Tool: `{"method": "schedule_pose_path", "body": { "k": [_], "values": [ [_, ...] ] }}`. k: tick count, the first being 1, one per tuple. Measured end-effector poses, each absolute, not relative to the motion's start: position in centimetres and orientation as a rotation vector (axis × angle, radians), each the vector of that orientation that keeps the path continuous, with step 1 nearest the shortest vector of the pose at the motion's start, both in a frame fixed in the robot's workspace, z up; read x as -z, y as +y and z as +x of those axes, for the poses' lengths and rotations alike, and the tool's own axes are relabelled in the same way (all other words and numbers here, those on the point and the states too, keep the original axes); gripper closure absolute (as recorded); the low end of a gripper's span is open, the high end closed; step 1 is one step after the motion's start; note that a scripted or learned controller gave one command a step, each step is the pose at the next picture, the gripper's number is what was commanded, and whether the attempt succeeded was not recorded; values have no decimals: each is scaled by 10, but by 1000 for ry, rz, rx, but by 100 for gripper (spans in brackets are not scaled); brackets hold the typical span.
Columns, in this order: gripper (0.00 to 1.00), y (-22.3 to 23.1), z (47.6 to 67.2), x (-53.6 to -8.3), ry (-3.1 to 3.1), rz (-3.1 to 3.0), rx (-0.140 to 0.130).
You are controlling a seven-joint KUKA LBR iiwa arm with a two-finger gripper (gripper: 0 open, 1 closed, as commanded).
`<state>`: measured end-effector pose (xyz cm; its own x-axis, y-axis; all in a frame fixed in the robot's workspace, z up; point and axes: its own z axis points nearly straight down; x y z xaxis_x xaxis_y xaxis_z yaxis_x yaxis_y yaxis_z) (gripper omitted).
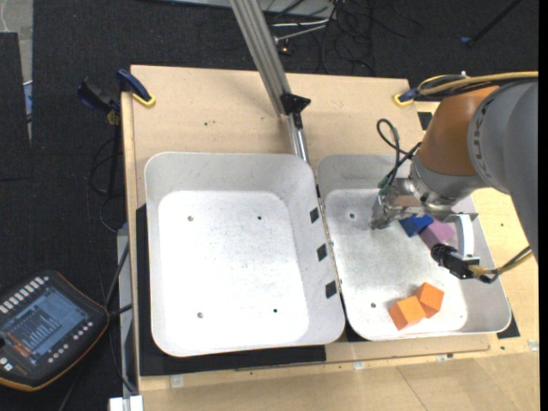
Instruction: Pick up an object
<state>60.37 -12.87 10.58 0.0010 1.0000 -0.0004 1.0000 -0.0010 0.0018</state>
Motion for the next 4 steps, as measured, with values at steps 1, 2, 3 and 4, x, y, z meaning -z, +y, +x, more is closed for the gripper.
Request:
{"method": "schedule_pose_path", "body": {
  "k": [1, 2, 3, 4],
  "values": [
    [100, -126, 606, -149, 2220, 2216, -5],
    [100, -131, 611, -212, 2218, 2215, -6],
    [100, -131, 611, -209, 2222, 2217, -1],
    [100, -78, 608, -220, 2230, 2214, -3]
  ]
}}
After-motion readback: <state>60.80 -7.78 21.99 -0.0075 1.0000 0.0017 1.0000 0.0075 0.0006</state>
